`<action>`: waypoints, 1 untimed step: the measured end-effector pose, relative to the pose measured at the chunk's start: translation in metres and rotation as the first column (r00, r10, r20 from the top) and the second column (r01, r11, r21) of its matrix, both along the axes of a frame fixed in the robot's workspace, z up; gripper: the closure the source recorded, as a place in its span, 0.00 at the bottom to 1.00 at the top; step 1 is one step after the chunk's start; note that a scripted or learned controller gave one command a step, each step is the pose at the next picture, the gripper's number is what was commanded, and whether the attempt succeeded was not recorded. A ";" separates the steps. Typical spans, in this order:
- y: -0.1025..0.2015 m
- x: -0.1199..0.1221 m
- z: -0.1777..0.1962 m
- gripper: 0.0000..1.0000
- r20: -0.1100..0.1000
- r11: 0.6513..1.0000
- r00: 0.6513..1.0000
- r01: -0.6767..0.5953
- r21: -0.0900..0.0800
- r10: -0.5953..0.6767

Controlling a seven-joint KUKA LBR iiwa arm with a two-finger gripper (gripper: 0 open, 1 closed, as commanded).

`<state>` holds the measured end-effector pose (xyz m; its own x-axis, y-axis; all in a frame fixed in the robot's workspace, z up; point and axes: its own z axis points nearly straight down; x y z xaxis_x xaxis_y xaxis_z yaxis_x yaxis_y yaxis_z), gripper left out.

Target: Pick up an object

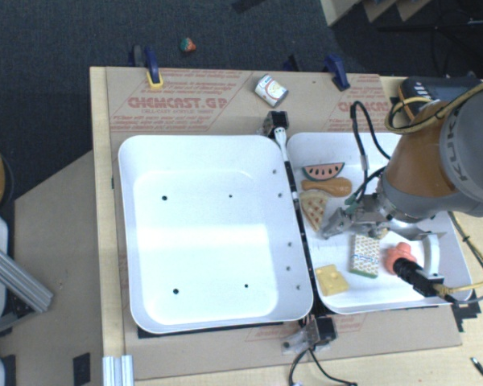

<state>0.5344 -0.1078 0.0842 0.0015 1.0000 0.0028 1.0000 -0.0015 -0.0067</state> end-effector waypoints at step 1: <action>0.015 0.072 0.004 0.00 0.013 1.000 1.000 -0.005 -0.006 0.005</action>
